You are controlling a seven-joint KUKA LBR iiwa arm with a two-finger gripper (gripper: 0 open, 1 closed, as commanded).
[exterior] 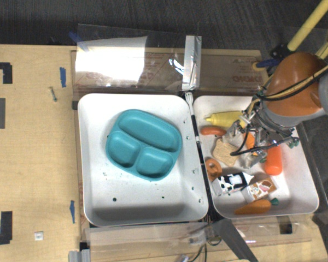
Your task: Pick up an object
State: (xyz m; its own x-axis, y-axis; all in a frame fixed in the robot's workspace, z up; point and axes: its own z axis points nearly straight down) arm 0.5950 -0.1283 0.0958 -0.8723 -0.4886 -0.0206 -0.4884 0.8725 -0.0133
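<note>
The end effector hangs low in the right bin, center-right of frame, right over the toy food pile. Can't tell how it's set. Everything's crammed together, so it could easily snag two pieces or knock the orange bottle aside.

So the divided plate sat alone in the left bin, and the right bin beside it held a pile of toy food under the gripper.
</note>
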